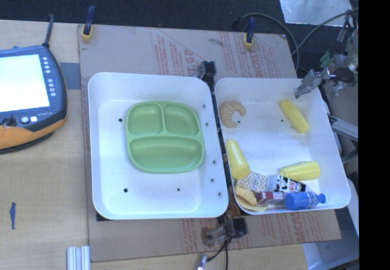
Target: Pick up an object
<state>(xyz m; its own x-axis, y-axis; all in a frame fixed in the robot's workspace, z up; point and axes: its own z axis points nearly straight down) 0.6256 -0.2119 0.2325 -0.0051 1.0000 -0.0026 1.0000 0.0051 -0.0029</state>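
camera view looks down on two white bins side by side on a wooden surface (36, 202) with a brown board under them. the gripper (311, 83) is at the far right corner of the right bin (268, 135), just over its rim, small and partly blurred; i cannot tell how the jaws stand, and nothing is seen between them.

the things to pick are all in the right bin. a yellow corn cob (294, 116) lies alone near the gripper, with free floor around it. i judge it is light, stiff plastic, a little slippery and round, so it is best taken across its middle, across the short side. a croissant (232, 113) lies near the left wall, apart from the others; its curved shape may turn in the grip. a yellow bottle (237, 159) lies just beside the left wall, so there is less room for one jaw there. at the near edge a blue bottle (304, 200), a yellow piece (300, 170) and some small packets lie in a heap, touching each other; a grasp there looks risky.

the left bin (109, 189) holds a green divided plate (164, 137), flat and wide, hard to pinch. a tablet (27, 95) lies at the left on the surface.
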